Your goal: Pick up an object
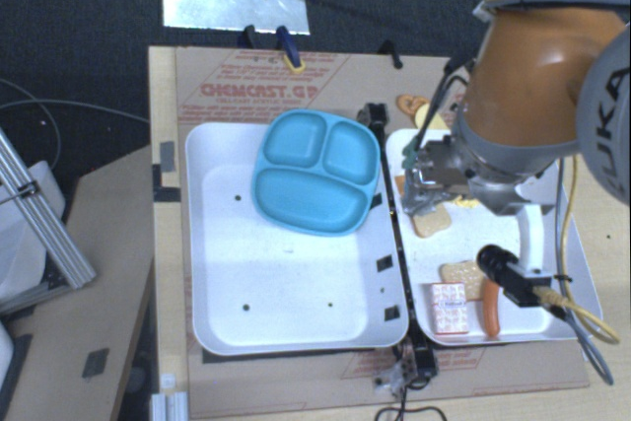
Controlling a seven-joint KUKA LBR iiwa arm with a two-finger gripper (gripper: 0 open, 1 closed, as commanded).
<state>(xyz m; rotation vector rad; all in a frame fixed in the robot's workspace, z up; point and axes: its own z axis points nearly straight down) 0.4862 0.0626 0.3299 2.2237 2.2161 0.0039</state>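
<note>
We see our end effector [426, 195] low over the right bin [582, 296], just above a cracker [431, 221]; its grip we cannot tell.

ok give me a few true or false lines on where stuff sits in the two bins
1. The blue divided plate lies in the left bin. True.
2. The hot dog sits on the plate. False: it lies in the right bin.
3. The hand is over the right bin. True.
4. The pink-patterned box stands in the left bin. False: it is beside the hot dog.
</note>
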